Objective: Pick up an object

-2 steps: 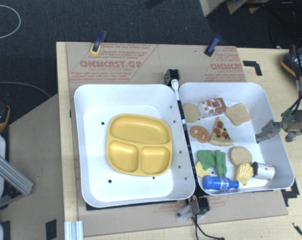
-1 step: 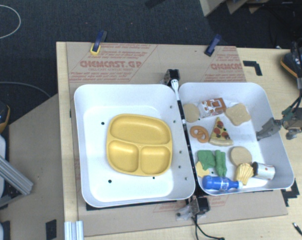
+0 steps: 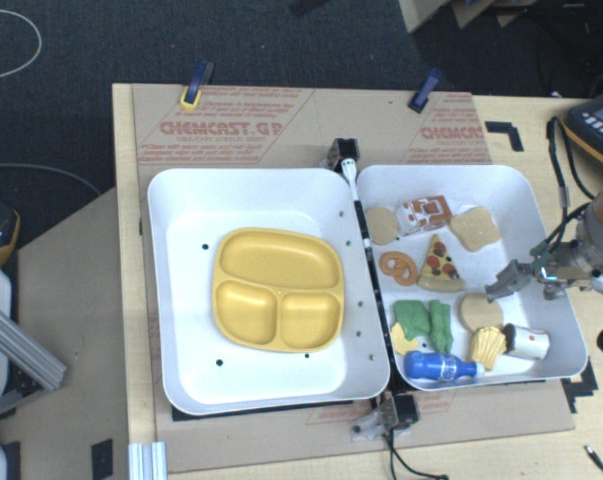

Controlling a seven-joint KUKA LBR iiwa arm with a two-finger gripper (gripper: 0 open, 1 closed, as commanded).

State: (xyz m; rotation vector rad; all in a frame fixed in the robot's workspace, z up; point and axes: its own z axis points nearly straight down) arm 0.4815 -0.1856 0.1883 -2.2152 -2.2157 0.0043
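The right bin [image 3: 541,203] holds several toy foods. Among them are a pizza slice [image 3: 441,264], a pretzel [image 3: 396,265], a bread slice [image 3: 475,228], a red and white packet [image 3: 424,213], a tan round piece [image 3: 479,312], green leaves [image 3: 422,319], yellow fries [image 3: 488,345], a white cylinder [image 3: 527,343] and a blue bottle [image 3: 437,369]. My gripper [image 3: 526,274] reaches in from the right edge and hovers over the bin's right side, just above and right of the tan round piece. I see nothing held in it.
In the left bin [image 3: 181,238] lies a yellow divided plate [image 3: 278,288]. Clamps sit at the bench's back edge [image 3: 194,86] and between the bins [image 3: 345,153]. Cables hang at the right, beside the arm.
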